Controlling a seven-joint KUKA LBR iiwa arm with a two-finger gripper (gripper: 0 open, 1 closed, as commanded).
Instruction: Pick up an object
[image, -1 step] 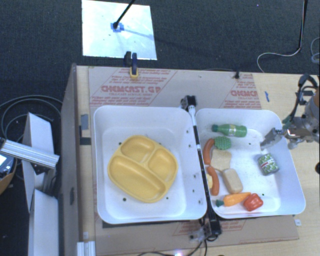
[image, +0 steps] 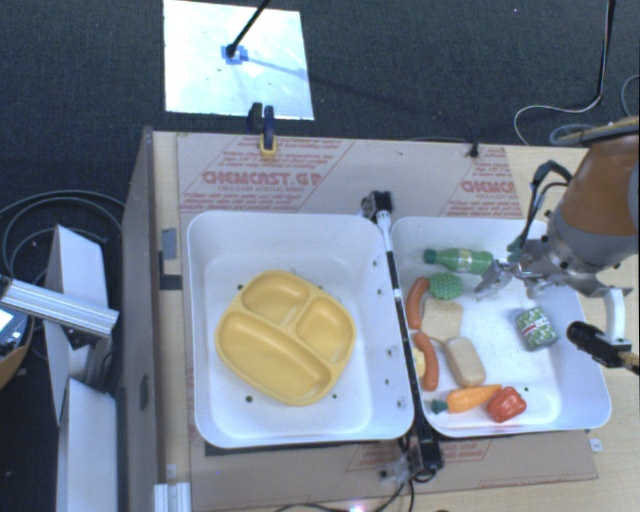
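Green bottle (image: 459, 260) beside hot dog (image: 415, 297)

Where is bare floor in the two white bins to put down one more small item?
The left bin has free strips all around the yellow divided tray. In the right bin, bare floor lies between the beige block and the green can. Its left half is crowded with toy food.
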